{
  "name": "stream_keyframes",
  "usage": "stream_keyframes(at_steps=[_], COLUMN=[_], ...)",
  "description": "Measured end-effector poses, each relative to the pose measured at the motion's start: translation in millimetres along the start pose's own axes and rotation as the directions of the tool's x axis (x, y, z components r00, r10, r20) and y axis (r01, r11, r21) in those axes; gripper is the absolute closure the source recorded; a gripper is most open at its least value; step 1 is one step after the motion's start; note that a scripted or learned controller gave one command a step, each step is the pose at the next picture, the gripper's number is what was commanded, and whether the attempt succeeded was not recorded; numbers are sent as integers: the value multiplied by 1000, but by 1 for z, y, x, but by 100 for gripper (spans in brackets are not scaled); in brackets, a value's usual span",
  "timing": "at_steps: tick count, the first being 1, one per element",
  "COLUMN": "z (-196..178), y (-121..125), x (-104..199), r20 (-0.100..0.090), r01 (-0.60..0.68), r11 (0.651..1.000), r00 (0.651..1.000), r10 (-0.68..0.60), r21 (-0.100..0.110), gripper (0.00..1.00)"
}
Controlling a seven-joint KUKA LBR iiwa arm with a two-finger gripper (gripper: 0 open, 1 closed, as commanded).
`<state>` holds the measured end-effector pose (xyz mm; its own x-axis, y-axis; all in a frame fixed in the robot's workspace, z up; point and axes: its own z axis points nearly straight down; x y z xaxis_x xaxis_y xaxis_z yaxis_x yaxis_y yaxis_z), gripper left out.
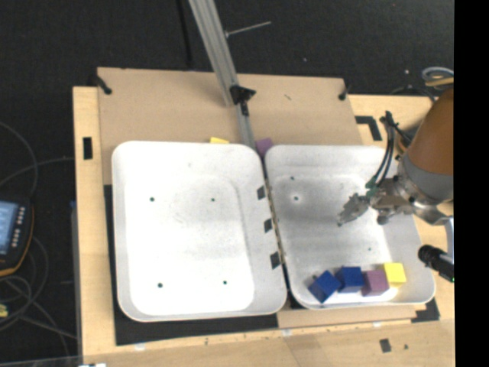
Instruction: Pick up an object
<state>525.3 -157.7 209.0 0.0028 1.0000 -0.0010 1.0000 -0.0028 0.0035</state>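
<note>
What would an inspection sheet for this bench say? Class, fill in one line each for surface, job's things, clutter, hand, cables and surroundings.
Surface: wooden bench bearing a left bin and a right bin, side by side.
Job's things: two blue blocks, a purple block and a yellow block bunched along the right bin's near edge.
Clutter: a small yellow piece and a purple piece behind the bins.
Hand: hand over the right bin, away from the blocks; nothing seen in it.
Cables: dark cables running down the arm; loose cables on the floor at left.
Surroundings: metal pole, handheld screen, dark floor.
</note>
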Motion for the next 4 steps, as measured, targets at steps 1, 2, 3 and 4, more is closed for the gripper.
stream_keyframes(at_steps=[1,2,3,4], z=[112,99,100,89], y=[1,2,2,3], x=[-31,-32,-31,-33], r20=[1,3,2,5], r01=[0,-2,-5,-8], r11=[1000,1000,1000,1000], r00=[1000,1000,1000,1000], r10=[0,2,5,8], r21=[-1,-6,-6,-12], gripper=[0,100,0,100])
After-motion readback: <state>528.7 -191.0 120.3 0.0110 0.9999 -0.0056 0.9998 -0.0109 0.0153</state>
